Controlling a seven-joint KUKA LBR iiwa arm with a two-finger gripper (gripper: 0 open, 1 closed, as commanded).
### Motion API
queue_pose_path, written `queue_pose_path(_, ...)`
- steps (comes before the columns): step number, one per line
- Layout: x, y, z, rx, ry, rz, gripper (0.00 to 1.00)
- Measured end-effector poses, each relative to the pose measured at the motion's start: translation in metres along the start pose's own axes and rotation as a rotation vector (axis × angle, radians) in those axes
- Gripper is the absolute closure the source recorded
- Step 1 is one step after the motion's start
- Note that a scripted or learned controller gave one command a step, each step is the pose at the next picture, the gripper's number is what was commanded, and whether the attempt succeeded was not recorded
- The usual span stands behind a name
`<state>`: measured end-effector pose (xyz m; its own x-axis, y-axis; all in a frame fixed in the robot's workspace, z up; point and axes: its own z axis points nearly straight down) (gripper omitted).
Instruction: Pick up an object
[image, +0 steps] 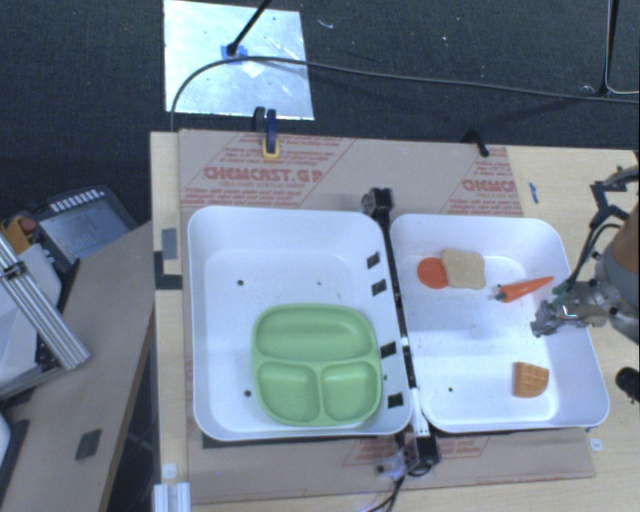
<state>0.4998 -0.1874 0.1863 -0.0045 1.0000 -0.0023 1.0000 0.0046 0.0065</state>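
The right bin (470, 232) holds a red round slice (432, 273), a beige bread-like piece (464, 268) touching it, an orange carrot (523, 289) and an orange-brown wedge (531, 379). My gripper (556, 318) hangs over the bin's right edge, just right of and below the carrot's tip. It is small and partly cut off by the frame edge. I see nothing between its fingers.
A green three-compartment plate (316, 362) lies in the left bin (240, 250). A black divider with clips (392, 300) runs between the bins. Cardboard (330, 170) lies under both bins, with a yellow clamp (270, 140) at the back.
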Motion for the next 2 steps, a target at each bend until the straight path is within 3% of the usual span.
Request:
queue_pose_path(1,0.000,0.002,-0.017,0.001,0.000,0.000,1.00)
queue_pose_path(2,0.057,0.018,-0.029,0.001,0.003,-0.006,1.00)
